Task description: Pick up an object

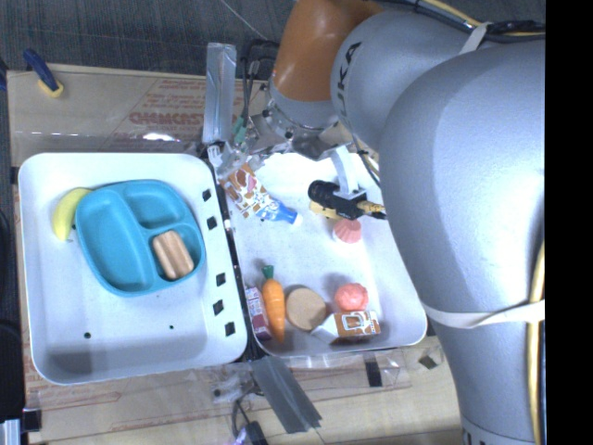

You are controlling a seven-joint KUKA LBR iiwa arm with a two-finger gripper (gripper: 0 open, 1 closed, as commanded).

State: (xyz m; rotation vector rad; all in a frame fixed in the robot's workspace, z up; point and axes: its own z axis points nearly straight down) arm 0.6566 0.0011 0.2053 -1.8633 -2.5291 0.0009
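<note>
Grey arm (435, 128) bears partial "KUKA" lettering; whether its pincer (243, 146) is open cannot be told.

Wooden bench (111, 100) with faded red print, dark ribbed floor (111, 12) beyond its far edge. Blue clamp (43, 72) at bench's far-left corner. Even light.

Arm (454, 156): grey, orange band above wrist
Bins (120, 350): white
Divided plate (120, 239): light blue
Banana (63, 213): yellow
Bread roll (173, 254): tan
Carrot (273, 306): orange, green top
Small carton (252, 193): white with brown and orange print, blue tip
Round block (306, 309): pale brown
Shell-shaped piece (347, 231): pink
Clip on bench (43, 72): blue and yellow
</note>
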